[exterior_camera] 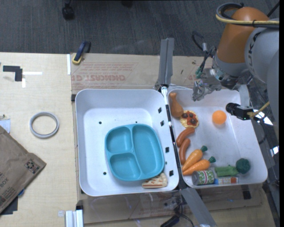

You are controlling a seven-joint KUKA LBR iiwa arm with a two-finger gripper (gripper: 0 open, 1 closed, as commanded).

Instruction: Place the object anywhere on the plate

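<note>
A pale wooden desk (40,93) fills the left side, with cardboard (116,74) laid along its far edge. Beyond lies dark grey carpet (133,24), where a chair caster (68,12) stands.

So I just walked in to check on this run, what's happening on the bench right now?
The grey arm's gripper hovers over the back of the right bin, with nothing visibly held. That bin holds toy food: an orange ball, two carrots, sausages, a can and broccoli. The blue divided plate sits in the left bin, nothing on it yet.

A robotics lab: bench (35,97), white bins (88,146), toy food (195,159).
</note>
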